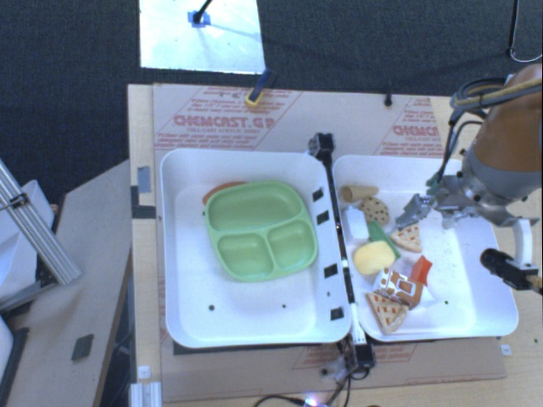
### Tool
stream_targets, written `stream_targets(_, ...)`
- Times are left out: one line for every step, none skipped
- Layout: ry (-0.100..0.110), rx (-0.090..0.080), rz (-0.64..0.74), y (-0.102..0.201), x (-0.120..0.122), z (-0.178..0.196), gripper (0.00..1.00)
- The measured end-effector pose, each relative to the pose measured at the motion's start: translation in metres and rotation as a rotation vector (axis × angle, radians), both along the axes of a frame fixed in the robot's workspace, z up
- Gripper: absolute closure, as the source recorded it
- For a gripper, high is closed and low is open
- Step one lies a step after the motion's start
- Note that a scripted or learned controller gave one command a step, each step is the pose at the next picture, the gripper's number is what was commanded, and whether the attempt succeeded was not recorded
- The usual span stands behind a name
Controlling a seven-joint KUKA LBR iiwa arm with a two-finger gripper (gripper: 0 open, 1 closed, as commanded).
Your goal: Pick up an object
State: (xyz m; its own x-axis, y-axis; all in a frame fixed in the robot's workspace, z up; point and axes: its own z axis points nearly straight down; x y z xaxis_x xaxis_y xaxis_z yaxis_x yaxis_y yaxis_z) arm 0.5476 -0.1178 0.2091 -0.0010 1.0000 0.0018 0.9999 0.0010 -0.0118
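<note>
Dark carpet surrounds the bench [212, 117], where two white bins sit side by side. A green divided tray [259, 230] lies in the left bin [191, 312]. Over the right bin [484, 312], the gripper [416, 208] hangs with fingers apart above a toast-like wedge [407, 237], near the far edge, gripping nothing.

1. Green tray [259, 230], over in the bin away from the claw [417, 209]: smooth plastic, soft sheen.
2. Both white bins [254, 316]: glossy plastic, looks like.
3. Claw: dull grey metal.
4. Bench sheet [222, 119] behind: matt printed cardboard.
</note>
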Motion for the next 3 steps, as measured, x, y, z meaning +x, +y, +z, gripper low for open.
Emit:
stream_targets(-0.013,-0.002,0.003,0.000,0.003,0.007,0.00)
stream_targets(-0.011,-0.001,0.001,0.010,-0.002,-0.046,0.00)
stream_targets(-0.010,-0.001,0.000,0.005,-0.002,-0.089,0.00)
